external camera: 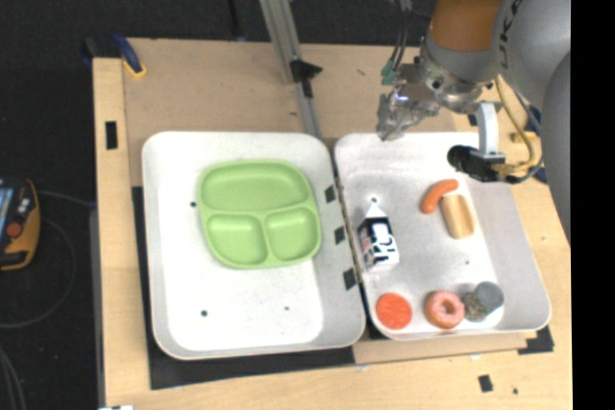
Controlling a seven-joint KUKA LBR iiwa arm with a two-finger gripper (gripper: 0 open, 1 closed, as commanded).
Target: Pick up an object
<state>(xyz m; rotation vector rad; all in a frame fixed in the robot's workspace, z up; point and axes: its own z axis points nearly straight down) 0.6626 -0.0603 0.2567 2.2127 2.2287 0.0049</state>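
Observation:
My gripper [392, 123] hangs over the back left corner of the right bin [413, 170], fingers pointing down, with nothing visible between them. Below it in that bin lie a small black-and-white milk carton [378, 240], an orange sausage [439, 195] touching a tan bread roll [458, 215], a red-orange disc [393, 309], a pink doughnut [444, 309] and a grey-green lump [482, 300]. The carton is the nearest of these to the gripper, some way toward the front.
The left bin [173, 302] holds a green three-compartment plate [259, 212]. A grey metal post [279, 14] slants up behind the bins. A black fitting [476, 160] juts from the arm over the right bin's back edge.

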